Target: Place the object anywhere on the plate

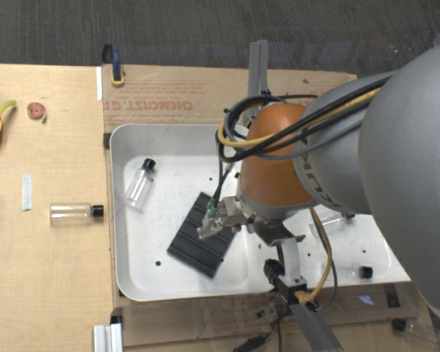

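White bin (132, 270): end effector (211, 226) touching black plate (199, 249).

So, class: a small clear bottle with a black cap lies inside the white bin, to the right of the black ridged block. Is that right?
Not quite. The camera view shows the clear bottle inside the white bin, but to the left of the black ridged block, not the right.

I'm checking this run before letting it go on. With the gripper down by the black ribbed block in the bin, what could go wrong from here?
1. The gripper sits at the upper edge of the black ribbed block, not over its middle; a grasp there may slip or tip it.
2. The arm's bulk hides much of the white bin, so the plate can't be located, and placement may miss.
3. The clear vial lies close by; a sweep could knock it.
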### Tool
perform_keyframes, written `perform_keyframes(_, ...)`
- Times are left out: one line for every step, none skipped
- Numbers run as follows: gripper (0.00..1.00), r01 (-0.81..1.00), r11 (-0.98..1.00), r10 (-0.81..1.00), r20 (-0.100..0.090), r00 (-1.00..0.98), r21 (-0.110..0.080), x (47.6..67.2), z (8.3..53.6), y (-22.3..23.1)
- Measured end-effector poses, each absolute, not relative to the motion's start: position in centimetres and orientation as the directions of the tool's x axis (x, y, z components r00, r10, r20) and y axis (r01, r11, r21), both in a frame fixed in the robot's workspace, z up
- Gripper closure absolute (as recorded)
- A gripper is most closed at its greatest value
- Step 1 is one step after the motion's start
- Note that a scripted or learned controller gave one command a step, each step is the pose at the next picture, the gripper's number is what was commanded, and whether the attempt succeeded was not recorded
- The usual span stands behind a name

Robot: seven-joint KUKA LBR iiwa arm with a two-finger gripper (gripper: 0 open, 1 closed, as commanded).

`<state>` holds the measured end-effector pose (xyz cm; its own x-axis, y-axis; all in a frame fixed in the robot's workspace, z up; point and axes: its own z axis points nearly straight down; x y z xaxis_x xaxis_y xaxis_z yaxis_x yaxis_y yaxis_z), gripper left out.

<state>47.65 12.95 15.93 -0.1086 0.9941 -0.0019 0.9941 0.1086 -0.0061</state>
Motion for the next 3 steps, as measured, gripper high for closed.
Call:
perform_keyframes(0.0,0.954,0.299,0.954,-0.001,-0.299,-0.001,47.8,19.1,-0.2)
perform_keyframes(0.0,0.822,0.569,0.822,-0.003,-0.569,0.001,61.1,29.7,-3.1)
perform_keyframes(0.0,0.728,0.686,0.728,-0.004,-0.686,0.001,66.0,42.8,-11.8)
